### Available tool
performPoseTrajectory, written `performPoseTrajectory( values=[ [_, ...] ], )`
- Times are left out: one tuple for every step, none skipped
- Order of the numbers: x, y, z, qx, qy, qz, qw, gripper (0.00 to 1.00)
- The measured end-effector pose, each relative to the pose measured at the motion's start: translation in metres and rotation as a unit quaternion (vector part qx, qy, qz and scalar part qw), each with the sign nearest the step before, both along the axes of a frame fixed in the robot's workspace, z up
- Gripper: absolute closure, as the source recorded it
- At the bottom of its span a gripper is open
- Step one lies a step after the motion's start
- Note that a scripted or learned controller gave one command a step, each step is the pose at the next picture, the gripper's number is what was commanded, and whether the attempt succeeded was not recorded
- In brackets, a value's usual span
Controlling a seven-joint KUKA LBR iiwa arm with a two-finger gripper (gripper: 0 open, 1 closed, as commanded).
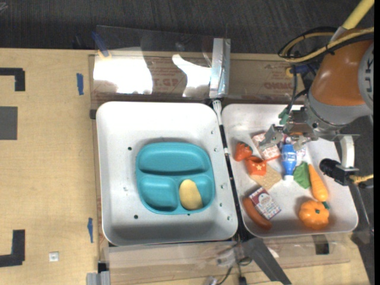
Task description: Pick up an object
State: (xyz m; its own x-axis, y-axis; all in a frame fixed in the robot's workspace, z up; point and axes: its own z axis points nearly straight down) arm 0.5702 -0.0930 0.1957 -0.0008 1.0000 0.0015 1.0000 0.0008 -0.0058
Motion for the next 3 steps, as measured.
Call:
performPoseTrajectory(
  values=[
    [0.023, -0.046, -0.109, -0.0023, -0.008, -0.028, 0.9996, 0.00],
    [0.056, -0.034, -0.041, -0.0010, -0.004, -0.061, 0.9981, 0.00],
    [0.039, -0.084, -0.103, 0.0000, -0.009, -0.017, 0.9998, 0.00]
  ],
)
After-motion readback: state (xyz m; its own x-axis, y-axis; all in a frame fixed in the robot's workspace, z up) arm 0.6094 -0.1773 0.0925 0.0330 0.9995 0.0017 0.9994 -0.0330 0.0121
